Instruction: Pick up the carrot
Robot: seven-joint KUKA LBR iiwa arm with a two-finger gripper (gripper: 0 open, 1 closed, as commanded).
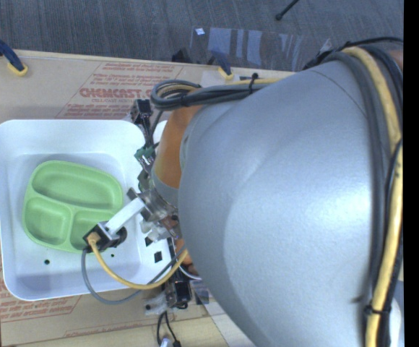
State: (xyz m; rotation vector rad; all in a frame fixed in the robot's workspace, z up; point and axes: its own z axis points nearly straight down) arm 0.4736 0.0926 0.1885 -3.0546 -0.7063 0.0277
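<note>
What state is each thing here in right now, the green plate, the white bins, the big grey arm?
Green plate: lying flat in the left bin, upright, its compartments bare.
Left white bin: sitting flat on the bench, holding the plate.
Grey arm: reaching in from the right, covering the area beside the left bin.
Yellow cable: looping loose over the left bin's near edge.
Hand: hidden below the arm, so cannot tell.
</note>
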